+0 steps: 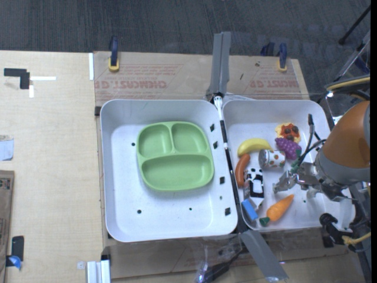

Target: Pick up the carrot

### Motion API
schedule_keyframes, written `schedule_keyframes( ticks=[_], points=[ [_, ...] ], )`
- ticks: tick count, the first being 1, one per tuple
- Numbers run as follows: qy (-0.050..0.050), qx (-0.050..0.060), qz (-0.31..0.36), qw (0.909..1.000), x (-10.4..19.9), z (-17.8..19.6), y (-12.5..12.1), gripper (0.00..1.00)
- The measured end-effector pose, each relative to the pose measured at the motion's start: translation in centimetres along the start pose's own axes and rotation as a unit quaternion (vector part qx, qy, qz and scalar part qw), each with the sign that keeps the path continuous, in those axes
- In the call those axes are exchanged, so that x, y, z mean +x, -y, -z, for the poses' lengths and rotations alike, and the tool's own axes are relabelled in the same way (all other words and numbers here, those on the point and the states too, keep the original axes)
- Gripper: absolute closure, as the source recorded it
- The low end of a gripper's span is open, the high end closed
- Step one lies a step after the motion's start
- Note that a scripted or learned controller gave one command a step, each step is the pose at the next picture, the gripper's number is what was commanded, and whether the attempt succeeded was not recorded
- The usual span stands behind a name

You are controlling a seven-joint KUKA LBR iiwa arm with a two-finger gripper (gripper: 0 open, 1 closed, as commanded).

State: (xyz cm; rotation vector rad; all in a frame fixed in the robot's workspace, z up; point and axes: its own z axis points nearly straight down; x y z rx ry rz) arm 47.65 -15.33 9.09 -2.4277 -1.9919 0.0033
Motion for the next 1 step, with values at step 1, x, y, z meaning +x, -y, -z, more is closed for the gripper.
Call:
schedule_keyframes(
  ticks=[1],
  points=[
    [0.0, 0.001, -0.001, 1.0, -0.06, 0.83, 0.05, 1.0]
  ],
)
